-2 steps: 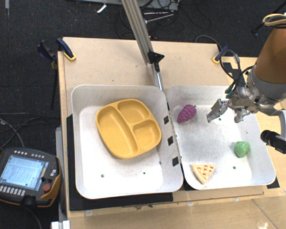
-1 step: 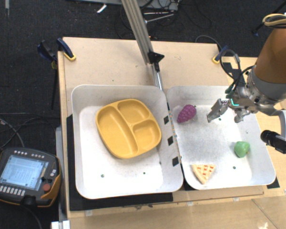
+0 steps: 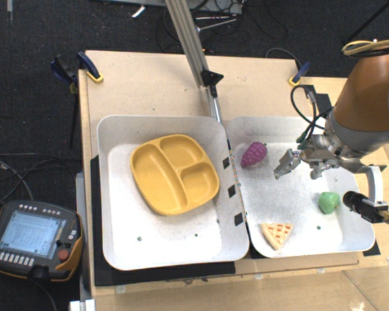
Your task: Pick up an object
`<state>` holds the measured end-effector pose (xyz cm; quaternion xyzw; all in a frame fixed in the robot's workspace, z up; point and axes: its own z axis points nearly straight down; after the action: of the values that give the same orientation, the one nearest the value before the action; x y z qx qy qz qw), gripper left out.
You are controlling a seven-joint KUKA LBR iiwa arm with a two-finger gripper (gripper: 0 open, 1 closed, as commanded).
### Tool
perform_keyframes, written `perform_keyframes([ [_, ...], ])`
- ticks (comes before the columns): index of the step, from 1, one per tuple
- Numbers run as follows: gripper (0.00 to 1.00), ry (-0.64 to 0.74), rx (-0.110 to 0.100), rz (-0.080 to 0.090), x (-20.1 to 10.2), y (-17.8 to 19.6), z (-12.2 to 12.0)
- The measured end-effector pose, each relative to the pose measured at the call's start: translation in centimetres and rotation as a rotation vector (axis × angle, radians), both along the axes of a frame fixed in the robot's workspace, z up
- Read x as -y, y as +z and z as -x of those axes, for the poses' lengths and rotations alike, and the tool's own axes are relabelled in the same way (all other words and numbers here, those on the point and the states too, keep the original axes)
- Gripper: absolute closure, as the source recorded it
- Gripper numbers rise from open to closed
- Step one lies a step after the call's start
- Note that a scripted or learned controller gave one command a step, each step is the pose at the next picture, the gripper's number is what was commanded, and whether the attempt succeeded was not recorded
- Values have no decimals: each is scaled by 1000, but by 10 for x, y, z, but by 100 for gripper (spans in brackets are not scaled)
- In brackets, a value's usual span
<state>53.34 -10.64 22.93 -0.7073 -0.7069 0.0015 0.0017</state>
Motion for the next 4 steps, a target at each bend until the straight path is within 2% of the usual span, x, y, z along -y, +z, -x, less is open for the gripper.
perform_keyframes([
  [2,0,0,0,0,11,-99,-6],
  [3,100,0,5,1,11,-86,-7],
  [4,100,3,9,1,15,-42,-13],
])
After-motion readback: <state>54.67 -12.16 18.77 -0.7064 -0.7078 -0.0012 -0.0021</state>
